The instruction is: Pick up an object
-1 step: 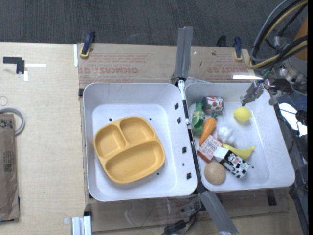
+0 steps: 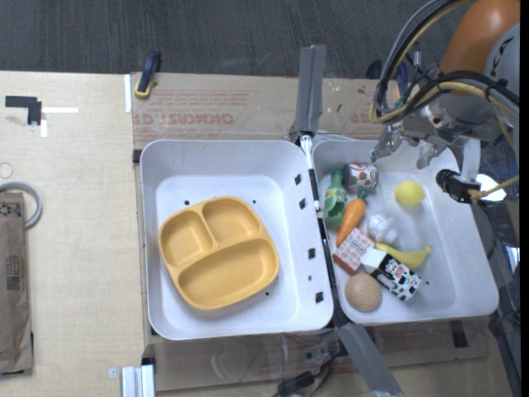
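My gripper hangs open over the far end of the right bin, nothing between its fingers. Just below it lie a yellow lemon and a small can. Further toward the near end are a green item, a carrot, a white crumpled item, a red-and-white box, a banana, a black-and-white carton and a brown round bun.
The left bin holds a yellow divided plate. A grey divider post rises between the bins at the back. The arm's cables loop above the right bin's far edge.
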Controlling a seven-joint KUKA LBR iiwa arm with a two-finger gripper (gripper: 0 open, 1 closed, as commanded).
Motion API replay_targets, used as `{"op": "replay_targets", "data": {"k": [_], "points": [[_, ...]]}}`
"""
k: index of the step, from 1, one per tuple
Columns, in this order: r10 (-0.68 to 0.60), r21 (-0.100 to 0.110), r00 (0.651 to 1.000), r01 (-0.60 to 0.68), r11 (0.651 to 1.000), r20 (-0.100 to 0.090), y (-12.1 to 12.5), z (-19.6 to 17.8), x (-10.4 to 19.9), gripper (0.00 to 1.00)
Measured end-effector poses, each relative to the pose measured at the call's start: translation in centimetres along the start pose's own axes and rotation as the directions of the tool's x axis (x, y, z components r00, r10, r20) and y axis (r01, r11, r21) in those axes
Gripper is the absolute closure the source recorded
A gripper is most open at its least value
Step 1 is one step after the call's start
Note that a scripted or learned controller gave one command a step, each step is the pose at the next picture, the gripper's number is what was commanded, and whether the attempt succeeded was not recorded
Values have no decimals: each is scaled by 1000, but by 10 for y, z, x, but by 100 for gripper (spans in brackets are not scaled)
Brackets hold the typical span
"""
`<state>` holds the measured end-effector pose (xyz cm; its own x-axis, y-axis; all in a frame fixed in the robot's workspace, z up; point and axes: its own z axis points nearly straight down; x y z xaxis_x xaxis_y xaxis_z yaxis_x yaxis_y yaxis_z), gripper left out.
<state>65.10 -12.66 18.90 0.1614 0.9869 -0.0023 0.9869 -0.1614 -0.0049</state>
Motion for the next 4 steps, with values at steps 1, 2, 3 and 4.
{"op": "replay_targets", "data": {"k": [1, 2, 3, 4], "points": [[-83, -2, 997, 83, 997, 0, 4, 83, 22, 0], [-173, -3, 985, 173, 985, 1, 3, 81, -49, 0], [-167, 0, 986, 167, 986, -2, -65, 102, -53, 0], [-199, -3, 980, 199, 980, -1, -53, 86, -66, 0]]}}
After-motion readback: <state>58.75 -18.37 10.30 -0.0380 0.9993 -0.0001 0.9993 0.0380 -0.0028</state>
